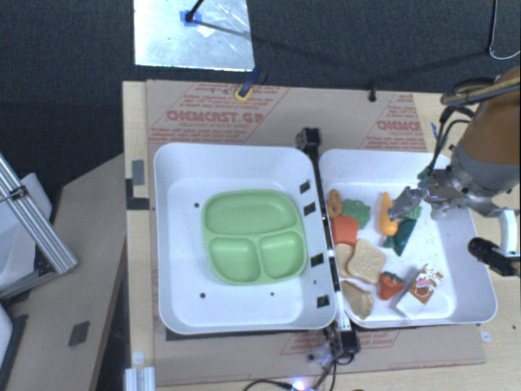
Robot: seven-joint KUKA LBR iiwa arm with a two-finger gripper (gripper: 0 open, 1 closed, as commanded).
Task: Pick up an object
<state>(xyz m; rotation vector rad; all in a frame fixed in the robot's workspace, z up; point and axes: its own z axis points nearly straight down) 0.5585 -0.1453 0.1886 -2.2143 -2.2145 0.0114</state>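
The end effector hangs low over the orange carrot in the right bin, beside the dark green piece, its grip unreadable from here, so, judging by this, nothing is lifted yet.

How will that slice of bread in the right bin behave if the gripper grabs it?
The bread slice looks like flat toy food, so probably stiff and light. It lies low among other pieces, so fingers may slide over it or nudge neighbours. Unlikely to roll.
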